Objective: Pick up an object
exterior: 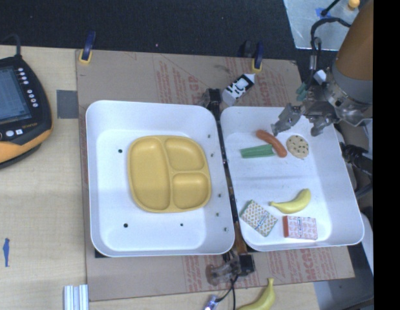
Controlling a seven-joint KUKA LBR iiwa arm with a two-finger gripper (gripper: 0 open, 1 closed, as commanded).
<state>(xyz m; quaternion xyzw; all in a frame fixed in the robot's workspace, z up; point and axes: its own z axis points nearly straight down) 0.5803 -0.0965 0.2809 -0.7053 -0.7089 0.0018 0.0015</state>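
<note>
Hovering over the far end of the right-hand shallow white bin [349,192], the claw [302,117] is spread and grasps nothing. Nearest lies the red sausage-shaped toy [271,143], just below-left, long axis running diagonally toward the round speckled cookie [297,146].

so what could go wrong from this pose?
The gripper hovers at the right bin's top edge, above a tight cluster: sausage, green piece, cookie. Descending there may pinch two items or push one aside. The cookie lies flat, so the fingers may slide off it. A finger could also clip the bin's rim.
</note>
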